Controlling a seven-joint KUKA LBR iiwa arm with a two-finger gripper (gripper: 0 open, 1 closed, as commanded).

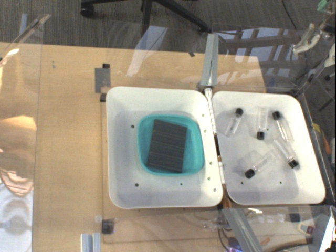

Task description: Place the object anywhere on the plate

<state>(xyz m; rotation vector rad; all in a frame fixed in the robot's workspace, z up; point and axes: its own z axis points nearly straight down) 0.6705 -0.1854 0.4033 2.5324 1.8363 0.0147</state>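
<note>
You had a dark block (167, 146) already lying on the teal plate (197, 156); five vials (260, 122) lay in the right bin (310, 188). Claw state: cannot tell.

Dark block (167, 146) covers plate (197, 150) centre; 5 vials (258, 165) scattered across right bin (310, 190).

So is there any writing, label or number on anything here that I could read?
None can be read.
The dark block on the teal plate: ridged, no lettering.
The clear vials in the right bin: too small to show any label.
Both white bins, left: no marks beyond small dark dots.
</note>
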